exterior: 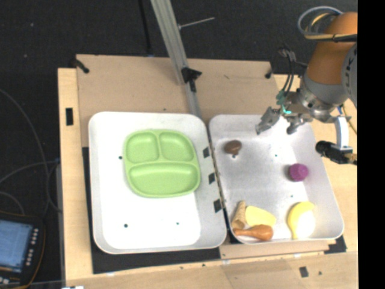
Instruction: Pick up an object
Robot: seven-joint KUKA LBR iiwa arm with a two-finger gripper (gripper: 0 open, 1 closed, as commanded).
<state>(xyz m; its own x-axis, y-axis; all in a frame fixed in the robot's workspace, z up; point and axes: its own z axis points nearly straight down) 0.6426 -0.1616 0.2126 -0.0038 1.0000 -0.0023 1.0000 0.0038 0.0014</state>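
Nearest to the camera, at the front edge of the right bin point(322, 188), lies a small heap of toy food: an orange carrot-like piece point(257, 233) touching a flat yellow piece point(260, 216) and a pale beige stick point(239, 212) at the front left corner. Just beside them, toward the front right corner, rests a yellow and white rounded object point(301, 218). Further back, near the right wall of this bin, sits a small purple ball point(298, 171), well apart from the others. A brown mushroom-like object point(233, 147) stands near the left wall, close to the divide between the two bins.

The left bin point(108, 215) carries a green divided plate point(161, 163) with three compartments, in its back half.

The claw point(278, 124) hangs over the back edge of the right bin, its two fingers spread apart and nothing between them. It is between the brown object and the purple ball but touches neither. Nothing blocks the way to those two objects.

A slanted metal pole point(174, 47) crosses the back of the worktop point(120, 83) toward the bins.
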